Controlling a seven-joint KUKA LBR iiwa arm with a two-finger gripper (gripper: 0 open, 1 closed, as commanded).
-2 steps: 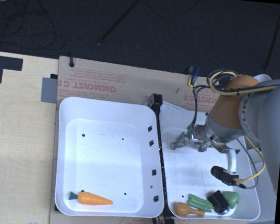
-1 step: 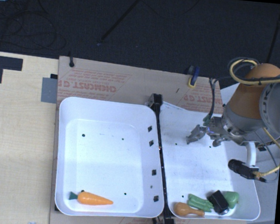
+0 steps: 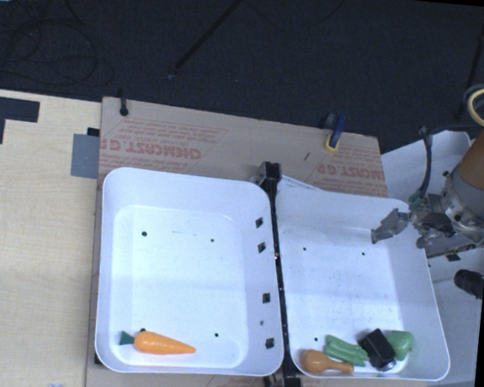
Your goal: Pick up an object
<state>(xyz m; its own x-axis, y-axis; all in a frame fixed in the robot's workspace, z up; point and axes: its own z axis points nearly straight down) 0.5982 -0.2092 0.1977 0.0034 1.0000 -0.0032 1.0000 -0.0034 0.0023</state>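
The pincer (image 3: 410,230) hangs over the far right rim of the right bin (image 3: 337,267), its grey fingers spread apart with nothing between them. Well below it, toward the near edge of that bin, lie a black block (image 3: 378,348), green pods (image 3: 347,351) touching it, a green piece (image 3: 401,341) and an orange-tan gourd (image 3: 325,363). Farthest off, across the divider, an orange carrot (image 3: 163,343) rests in the left bin (image 3: 178,268) near corner.
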